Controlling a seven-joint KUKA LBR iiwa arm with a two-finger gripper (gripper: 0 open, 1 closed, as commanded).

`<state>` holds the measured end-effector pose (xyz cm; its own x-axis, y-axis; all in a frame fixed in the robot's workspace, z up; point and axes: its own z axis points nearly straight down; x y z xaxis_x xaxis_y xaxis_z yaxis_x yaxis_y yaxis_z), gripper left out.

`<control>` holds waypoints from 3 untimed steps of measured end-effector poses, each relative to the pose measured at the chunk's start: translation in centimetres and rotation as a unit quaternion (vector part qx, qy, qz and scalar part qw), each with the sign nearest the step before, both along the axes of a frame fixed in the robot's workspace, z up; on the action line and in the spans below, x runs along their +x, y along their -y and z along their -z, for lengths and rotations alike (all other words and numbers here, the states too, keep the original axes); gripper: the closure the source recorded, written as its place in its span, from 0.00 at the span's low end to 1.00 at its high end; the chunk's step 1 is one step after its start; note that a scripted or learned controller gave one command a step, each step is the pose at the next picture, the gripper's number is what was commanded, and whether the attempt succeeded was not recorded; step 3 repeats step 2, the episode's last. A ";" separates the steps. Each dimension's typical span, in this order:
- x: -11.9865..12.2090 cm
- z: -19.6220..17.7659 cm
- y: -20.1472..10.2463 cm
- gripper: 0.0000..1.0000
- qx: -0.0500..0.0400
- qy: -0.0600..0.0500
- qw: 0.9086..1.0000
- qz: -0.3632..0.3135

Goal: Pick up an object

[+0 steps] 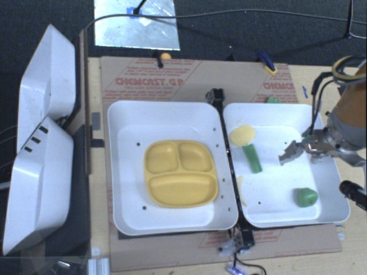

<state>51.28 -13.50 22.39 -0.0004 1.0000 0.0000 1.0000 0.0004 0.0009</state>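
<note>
fingers (pixel 288 153) above right bin (pixel 287 114), near green stick (pixel 252 158)

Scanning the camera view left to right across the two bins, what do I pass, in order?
Yellow divided tray in the left bin → yellow round piece → green stick → gripper → green lump, all four over the right bin.

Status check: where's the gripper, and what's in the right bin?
Gripper over right bin, holding nothing. Green stick and yellow piece lie to its left, green lump near front. Nothing blocking them.
</note>
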 end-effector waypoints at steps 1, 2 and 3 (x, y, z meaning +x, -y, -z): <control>0.0 0.0 0.0 0.00 0.000 0.000 1.000 0.000; 5.8 1.4 -1.1 0.00 0.000 0.000 1.000 -0.001; 5.8 1.4 -1.1 0.00 0.000 0.000 1.000 -0.001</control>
